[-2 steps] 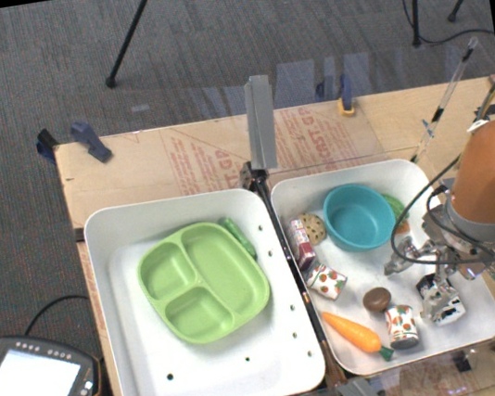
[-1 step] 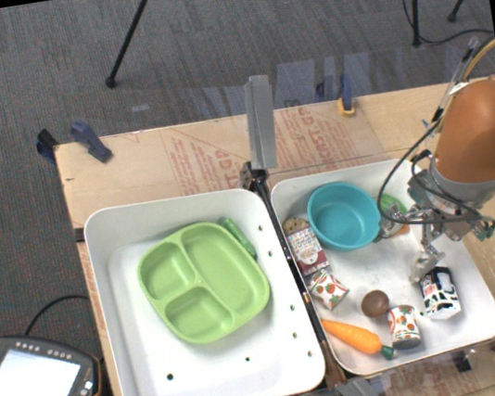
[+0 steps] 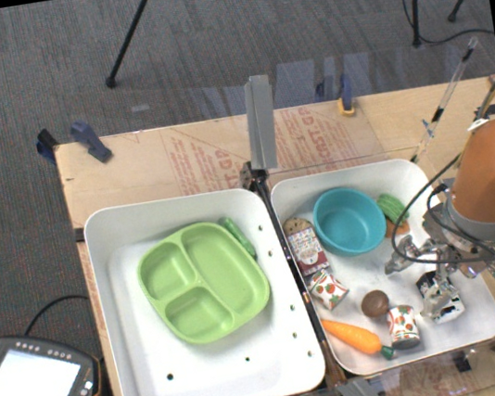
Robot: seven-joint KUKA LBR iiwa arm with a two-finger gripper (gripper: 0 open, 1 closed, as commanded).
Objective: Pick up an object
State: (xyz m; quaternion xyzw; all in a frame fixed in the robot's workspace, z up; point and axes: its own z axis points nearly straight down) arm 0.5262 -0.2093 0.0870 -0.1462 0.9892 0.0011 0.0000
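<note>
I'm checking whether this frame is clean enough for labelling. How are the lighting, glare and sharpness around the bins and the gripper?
Camera view: lighting is even and soft, with only faint shadows under the green plate and blue bowl; the white bins look bright but not blown out; the carrot and small items are reasonably sharp, while the gripper is cluttered by cables and hard to read.

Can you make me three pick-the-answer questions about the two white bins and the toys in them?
1. Where is the green divided plate? A) left bin B) right bin C) on the floor
2. What colour is the bowl? A) red B) teal blue C) yellow
3. How does the carrot sit? A) standing upright B) lying flat C) inside the bowl

Answers: 1 A, it fills the left bin. 2 B, the bowl in the right bin is teal blue. 3 B, it lies flat on the bin floor near the front.
</note>
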